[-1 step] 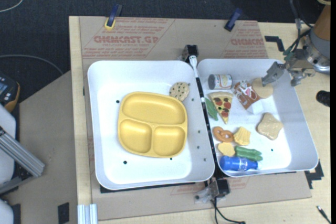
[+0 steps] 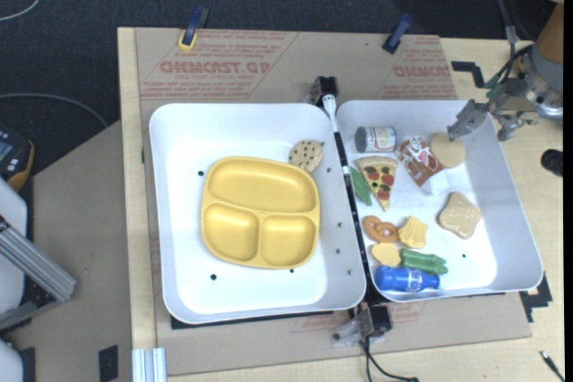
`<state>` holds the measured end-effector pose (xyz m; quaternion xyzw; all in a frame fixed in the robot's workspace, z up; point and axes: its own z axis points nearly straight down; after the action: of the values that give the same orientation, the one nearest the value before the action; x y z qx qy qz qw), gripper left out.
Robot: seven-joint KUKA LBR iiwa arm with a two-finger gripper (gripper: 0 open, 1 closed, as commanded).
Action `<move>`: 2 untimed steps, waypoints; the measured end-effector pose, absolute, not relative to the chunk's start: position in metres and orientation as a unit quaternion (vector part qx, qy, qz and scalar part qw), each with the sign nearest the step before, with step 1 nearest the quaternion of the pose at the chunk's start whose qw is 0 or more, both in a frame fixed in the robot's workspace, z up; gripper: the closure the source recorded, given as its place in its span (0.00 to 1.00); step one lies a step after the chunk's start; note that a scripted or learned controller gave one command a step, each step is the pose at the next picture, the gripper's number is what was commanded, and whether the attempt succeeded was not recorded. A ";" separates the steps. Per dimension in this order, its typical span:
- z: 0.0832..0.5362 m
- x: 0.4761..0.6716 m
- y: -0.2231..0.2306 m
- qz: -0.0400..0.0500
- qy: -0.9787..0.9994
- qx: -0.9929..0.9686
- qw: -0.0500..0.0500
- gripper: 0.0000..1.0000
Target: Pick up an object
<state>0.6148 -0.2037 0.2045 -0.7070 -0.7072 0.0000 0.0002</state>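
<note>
My gripper (image 2: 488, 123) hangs over the far right corner of the right bin (image 2: 512, 192), open with nothing between its fingers. Its left finger (image 2: 466, 118) is just above a round beige piece (image 2: 448, 152). Toy food fills this bin: a small can (image 2: 376, 139), a pizza slice (image 2: 380, 175), a red packet (image 2: 416, 161), a slice of toast (image 2: 459, 215), a pretzel (image 2: 380, 230), a yellow crisp (image 2: 414, 233), a green pepper (image 2: 424, 261) and a blue bottle (image 2: 407, 280).
The left bin (image 2: 175, 219) holds a yellow divided plate (image 2: 260, 212) and a chocolate-chip cookie (image 2: 306, 154) at its far right. A green pod (image 2: 360, 184) lies along the right bin's left wall. Clamps (image 2: 190, 29) hold the cardboard base.
</note>
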 end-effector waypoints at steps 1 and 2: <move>0.161 0.611 -0.207 0.001 -0.707 -0.707 0.002 0.00; 0.109 0.615 -0.216 -0.002 -0.707 -0.707 0.001 0.00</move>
<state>0.6147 -0.2155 0.1091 -0.7075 -0.7067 -0.0019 0.0013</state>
